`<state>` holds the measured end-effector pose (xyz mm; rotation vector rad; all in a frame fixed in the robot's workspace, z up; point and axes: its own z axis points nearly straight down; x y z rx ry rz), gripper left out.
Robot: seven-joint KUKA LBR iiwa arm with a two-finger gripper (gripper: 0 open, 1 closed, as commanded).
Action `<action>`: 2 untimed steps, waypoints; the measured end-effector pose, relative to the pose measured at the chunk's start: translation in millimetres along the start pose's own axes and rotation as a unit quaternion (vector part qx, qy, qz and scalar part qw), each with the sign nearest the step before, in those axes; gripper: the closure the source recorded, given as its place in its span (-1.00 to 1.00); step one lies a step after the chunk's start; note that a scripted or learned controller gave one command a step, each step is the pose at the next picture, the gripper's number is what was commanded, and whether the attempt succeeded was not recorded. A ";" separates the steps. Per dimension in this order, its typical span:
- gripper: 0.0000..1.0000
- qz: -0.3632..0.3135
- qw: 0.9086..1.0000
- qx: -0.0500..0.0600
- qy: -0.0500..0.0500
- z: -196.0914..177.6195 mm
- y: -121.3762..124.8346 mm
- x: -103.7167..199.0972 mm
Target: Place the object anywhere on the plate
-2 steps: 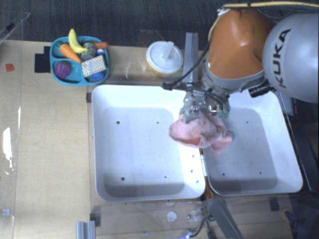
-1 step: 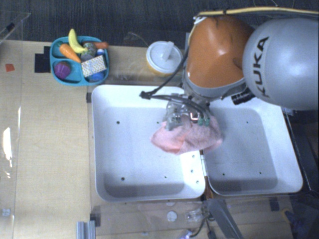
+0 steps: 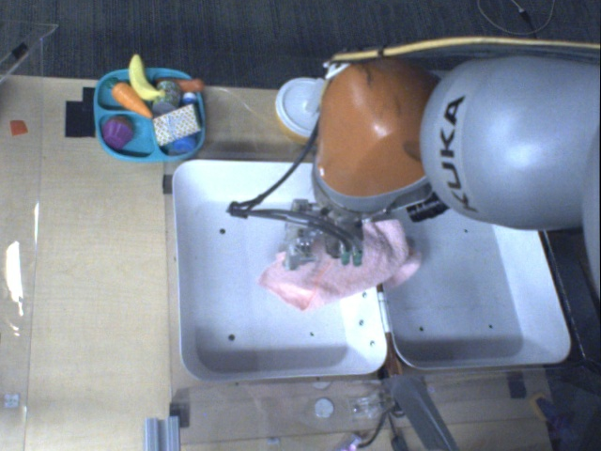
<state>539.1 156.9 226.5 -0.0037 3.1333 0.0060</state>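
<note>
A crumpled pink cloth (image 3: pixel 324 275) lies at the right side of the left bin (image 3: pixel 221 299), its right end draped over the divider between the bins. My gripper (image 3: pixel 326 248) is directly over the cloth, low and at its top surface. The fingers stand apart, so it is open, and I see no cloth pinched between them. The blue sectioned plate (image 3: pixel 141 147) sits outside the bins at the far left. It holds several toy foods, among them a banana (image 3: pixel 142 78) and a carrot (image 3: pixel 130 98). The arm's orange band and grey body hide the back of the cloth.
A small white and yellow bowl (image 3: pixel 299 106) stands just beyond the left bin's far edge, partly behind the arm. The right bin (image 3: pixel 488 318) lies under the arm. Wooden bench surface stretches left of the bins.
</note>
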 end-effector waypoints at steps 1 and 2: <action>1.00 0.001 1.000 0.000 0.001 0.3 36.8 34.4; -1.00 0.001 1.000 0.000 0.001 0.2 36.9 34.3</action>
